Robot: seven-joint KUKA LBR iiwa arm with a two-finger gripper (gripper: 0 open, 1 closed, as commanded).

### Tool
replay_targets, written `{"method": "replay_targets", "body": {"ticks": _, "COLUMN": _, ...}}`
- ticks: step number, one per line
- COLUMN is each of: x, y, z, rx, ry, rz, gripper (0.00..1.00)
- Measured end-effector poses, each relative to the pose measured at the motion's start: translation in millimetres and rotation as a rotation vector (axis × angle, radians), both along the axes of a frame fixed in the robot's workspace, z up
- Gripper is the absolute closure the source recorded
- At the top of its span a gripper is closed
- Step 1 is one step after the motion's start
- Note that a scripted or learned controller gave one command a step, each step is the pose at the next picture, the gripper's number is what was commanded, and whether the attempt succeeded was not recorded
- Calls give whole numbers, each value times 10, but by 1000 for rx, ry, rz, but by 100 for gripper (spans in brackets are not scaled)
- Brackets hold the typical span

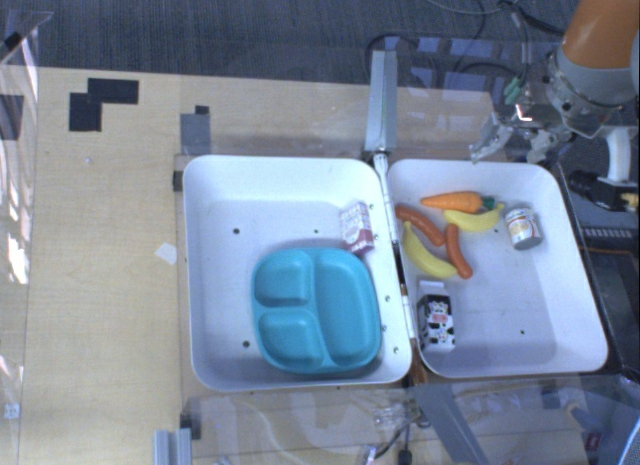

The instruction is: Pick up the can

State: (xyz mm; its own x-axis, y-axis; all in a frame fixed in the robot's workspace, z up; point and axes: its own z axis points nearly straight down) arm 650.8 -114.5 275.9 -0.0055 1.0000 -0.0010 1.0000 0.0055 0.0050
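You have two white bins side by side on the bench. The left bin carries a blue divided plate toward its near edge and a small red-and-white packet against its right wall. The right bin holds everything else.

The arm hangs above the far right corner of the right bin, and the gripper sits just over that bin's far rim. Whether the tool is spread or pressed together you cannot tell from here; its tip is small and tangled with cables behind it.

Inside the right bin, a banana and two sausages lie along the left wall, a carrot and a second yellow piece sit near the far edge, and a small black-and-white carton rests by the near left corner.

The can lies tipped toward the bin's right wall, just beside the tip of the second yellow piece, with nothing gripping it.

Watch the descent. A can on its side is likely to roll if one finger touches first, and it could run against the right wall out of reach. The yellow piece beside it may get caught instead, so you could end up lifting the wrong thing.
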Motion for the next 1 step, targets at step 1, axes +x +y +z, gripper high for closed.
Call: {"method": "replay_targets", "body": {"ticks": 1, "x": 168, "y": -505, "z": -1627, "rx": 0, "ry": -14, "rz": -83, "gripper": 0}}
